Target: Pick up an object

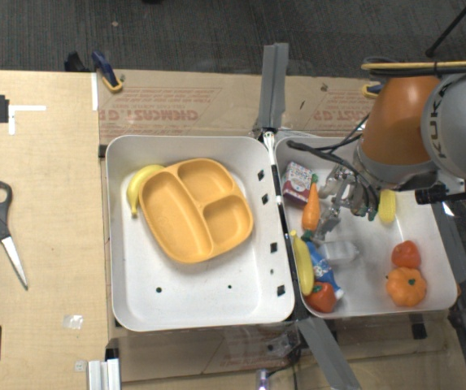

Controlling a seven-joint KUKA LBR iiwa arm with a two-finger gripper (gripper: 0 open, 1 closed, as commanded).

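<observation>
The gripper (328, 216) is parked low over the right bin (440, 238), near its left wall. Whether it's open or closed honestly can't be made out from this angle, and nothing is seen being held. The carrot (311, 210) is lying just beside it, toward the bin's far-left corner, so that's probably the target.

Stuff that could go sideways: the carrot is crowded by the small packet (298, 177) on its far side and by the wall, so it could get nudged or rolled away instead of gripped. If the descent is off toward the near edge, the blue wrapper (321, 260) or the yellow banana (304, 268) along the wall might get clipped instead. The orange fruit (406, 287) at the near-right corner is well apart and looks far easier.
</observation>
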